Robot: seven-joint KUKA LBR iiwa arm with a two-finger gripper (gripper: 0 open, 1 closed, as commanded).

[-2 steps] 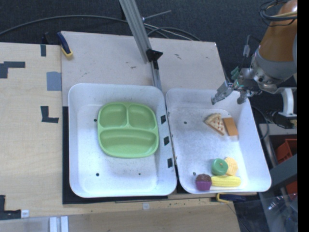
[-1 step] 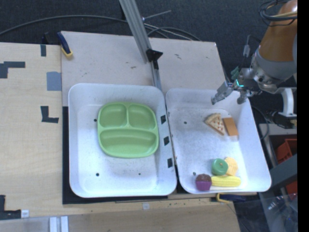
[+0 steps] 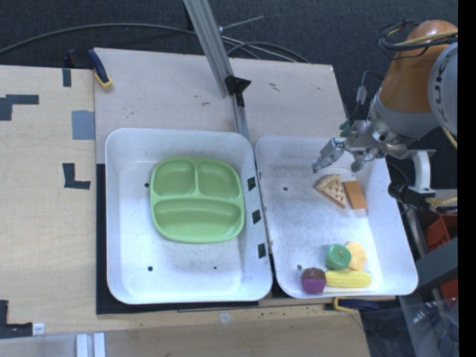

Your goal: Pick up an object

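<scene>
A: The light is even and fairly bright. The two white bins (image 3: 119, 199) look clean and pale, with no hard glare.

B: Shadows?

A: Soft ones, hugging the green plate (image 3: 197, 199) and the bin walls.

B: Sharpness?

A: Modest. The picture is slightly grainy, the claw (image 3: 343, 158) reads a bit smeared, and the dark floor beyond the desk (image 3: 44, 199) loses detail.

No readable text or labels.

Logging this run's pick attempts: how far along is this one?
Early. Done: the gripper is over the right bin, just above the pizza slice. In hand: nothing, jaws spread and empty. Left: descend, close, lift. The slice, orange block and toy pile by the green piece all lie in the bin.
</scene>
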